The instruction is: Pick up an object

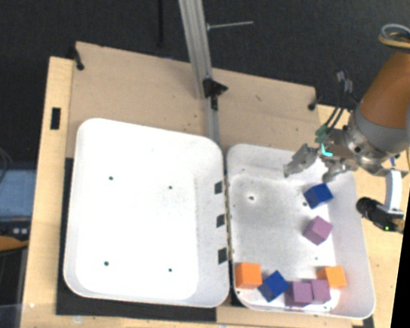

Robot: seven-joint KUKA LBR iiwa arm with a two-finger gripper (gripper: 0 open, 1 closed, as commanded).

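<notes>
From above, the gripper (316, 167) hangs with fingers spread, pinching nothing, over the right bin (265, 168); a blue cube (318, 195) lies just beside its fingertips; a purple cube (318, 230) sits nearer the camera; other blocks crowd the front wall.

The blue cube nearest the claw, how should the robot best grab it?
Probably from straight above, with the claw closing on two opposite flat side faces of the blue cube. It sits alone on the right bin's floor, turned at an angle, so the claw would need to rotate to match its sides.
</notes>
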